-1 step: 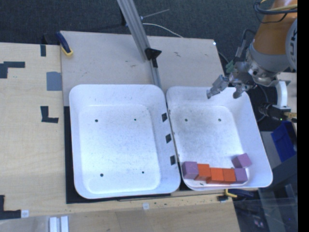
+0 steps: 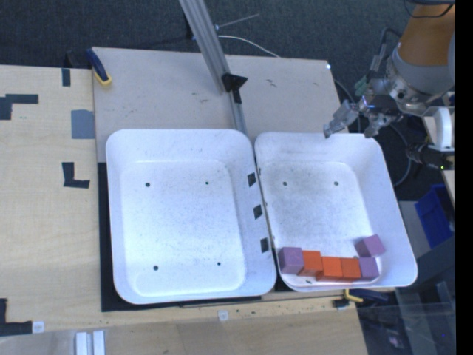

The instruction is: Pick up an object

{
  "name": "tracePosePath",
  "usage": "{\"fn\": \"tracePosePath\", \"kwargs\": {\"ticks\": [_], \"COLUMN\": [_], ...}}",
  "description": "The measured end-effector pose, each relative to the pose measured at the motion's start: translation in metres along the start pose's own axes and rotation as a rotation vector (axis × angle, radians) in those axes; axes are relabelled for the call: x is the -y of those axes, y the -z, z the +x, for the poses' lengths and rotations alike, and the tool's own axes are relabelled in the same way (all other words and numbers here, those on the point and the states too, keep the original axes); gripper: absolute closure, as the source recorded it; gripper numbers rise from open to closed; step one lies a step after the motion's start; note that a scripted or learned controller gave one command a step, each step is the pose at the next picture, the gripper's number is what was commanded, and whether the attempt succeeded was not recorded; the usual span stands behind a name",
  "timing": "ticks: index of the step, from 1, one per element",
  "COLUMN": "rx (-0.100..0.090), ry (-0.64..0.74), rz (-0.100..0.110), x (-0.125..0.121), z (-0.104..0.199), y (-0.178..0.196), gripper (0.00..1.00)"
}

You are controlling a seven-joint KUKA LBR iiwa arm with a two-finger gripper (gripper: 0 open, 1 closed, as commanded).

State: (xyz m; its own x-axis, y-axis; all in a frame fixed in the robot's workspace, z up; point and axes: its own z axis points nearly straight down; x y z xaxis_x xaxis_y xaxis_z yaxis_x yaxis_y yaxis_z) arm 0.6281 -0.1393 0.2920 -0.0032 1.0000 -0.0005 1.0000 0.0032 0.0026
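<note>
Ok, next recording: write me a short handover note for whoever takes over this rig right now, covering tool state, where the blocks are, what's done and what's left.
Tool: above the far rim of the right-hand shallow white bin, fingers spread apart, nothing between them.
Blocks: all in the right-hand bin's near edge. Purple cube on the left, a row of orange blocks beside it, a second purple block at the row's right end and a third purple block just behind it.
Left-hand shallow white bin: bare floor.
Done: no pick yet.
Left: bring the tool across the bin to the cluster, come down and close on one block, lift it.
</note>
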Motion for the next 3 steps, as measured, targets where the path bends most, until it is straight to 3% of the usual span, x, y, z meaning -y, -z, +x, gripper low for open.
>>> {"fn": "tracePosePath", "kwargs": {"ticks": [1,2,3], "rx": [0.0,0.0,0.002], "ry": [-0.004,0.0,-0.001], "rz": [0.012,0.004,-0.006], "x": [0.009,-0.025,-0.034], "z": [-0.015,0.0,0.003], "y": [-0.075,-0.085,-0.002], "gripper": [0.0,0.0,0.0]}}
